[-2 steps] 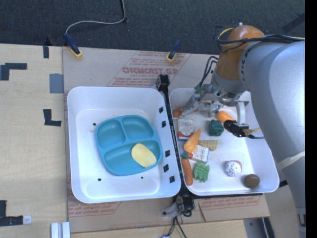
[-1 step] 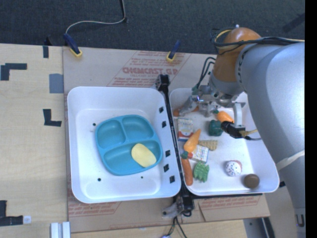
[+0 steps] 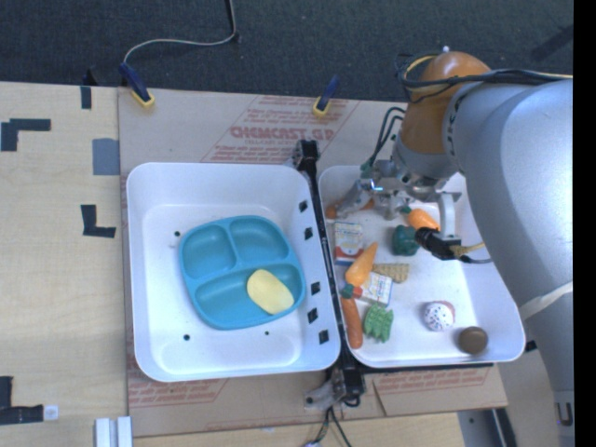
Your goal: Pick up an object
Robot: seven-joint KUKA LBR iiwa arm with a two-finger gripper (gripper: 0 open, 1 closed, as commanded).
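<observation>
Two shallow white bins sit side by side on my table, the left bin and the right bin, parted by a black divider with clips along it. Under both lies a sheet of brown cardboard with red lettering, pinned at its far edge by two blue-and-yellow clamps; beyond it runs dark carpeted floor with a thin cable trailing over it. Pale wood with black tape marks shows to the far left of me. My gripper hangs low over the far end of the right bin, beneath the orange band of my grey arm; whether its fingers are spread or pressed together I cannot tell, and I see nothing between them. Just beside it, toward the near side, lie a small white packet, a dark green piece and a small orange piece. A little nearer still are an orange carrot, a printed card, a second orange-red stick and a green toy. Well apart from the gripper, at the near end of that bin, rest a white speckled ball and a brown ball. Far off to my gripper's left, in the other bin, a blue divided plate carries a yellow lump in one of its compartments.
</observation>
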